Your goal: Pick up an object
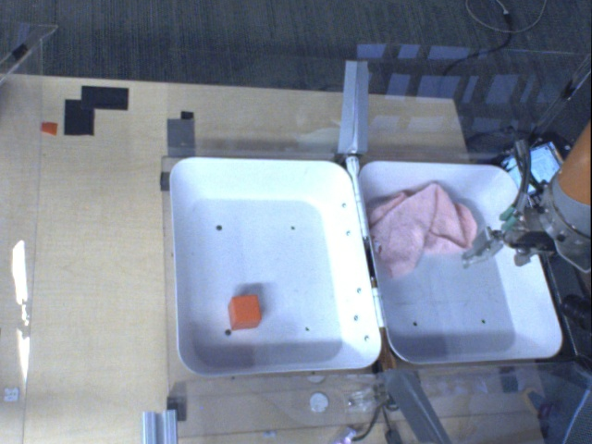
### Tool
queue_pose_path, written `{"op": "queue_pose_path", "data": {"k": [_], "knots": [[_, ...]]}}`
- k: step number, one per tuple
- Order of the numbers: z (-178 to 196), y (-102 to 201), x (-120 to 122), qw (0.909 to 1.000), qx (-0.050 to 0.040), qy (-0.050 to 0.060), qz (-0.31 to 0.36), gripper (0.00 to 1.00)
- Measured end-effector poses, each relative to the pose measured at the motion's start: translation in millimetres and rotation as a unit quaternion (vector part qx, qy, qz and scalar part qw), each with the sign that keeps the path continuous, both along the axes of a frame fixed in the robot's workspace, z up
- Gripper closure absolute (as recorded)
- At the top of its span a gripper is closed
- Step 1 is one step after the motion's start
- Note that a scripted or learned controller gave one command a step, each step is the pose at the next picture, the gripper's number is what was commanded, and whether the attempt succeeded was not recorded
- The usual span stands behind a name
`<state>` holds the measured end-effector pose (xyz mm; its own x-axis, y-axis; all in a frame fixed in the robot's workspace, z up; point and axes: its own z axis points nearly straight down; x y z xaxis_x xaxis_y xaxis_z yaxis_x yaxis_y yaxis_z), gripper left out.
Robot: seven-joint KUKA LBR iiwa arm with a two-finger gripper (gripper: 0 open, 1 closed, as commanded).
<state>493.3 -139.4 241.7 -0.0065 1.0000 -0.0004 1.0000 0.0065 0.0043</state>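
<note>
Wooden bench [92, 248] | two white bins [268, 188] | dark carpet [231, 17] behind

One fixed camera looks down at a slant from above the pale wooden counter [92, 276]; both shallow white plastic bins [199, 354] sit mid-frame at moderate range; the grey arm [566, 220] enters from the right edge.

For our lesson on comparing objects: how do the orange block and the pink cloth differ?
The orange block is small, rigid and boxy; the pink cloth is larger, soft and crumpled. The block lies in the left bin, the cloth in the right bin, beside the end effector. Both rest on white bin floors.
</note>
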Motion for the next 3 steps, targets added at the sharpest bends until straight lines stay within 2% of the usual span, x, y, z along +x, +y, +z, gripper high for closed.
{"op": "queue_pose_path", "data": {"k": [1,2,3], "knots": [[11,1,2,1.0000,-0.0005,-0.003,0.002,1.00],[11,1,2,1.0000,-0.0005,-0.003,0.002,0.00],[-74,59,100,0.9900,-0.0004,0.000,0.141,0.00]]}}
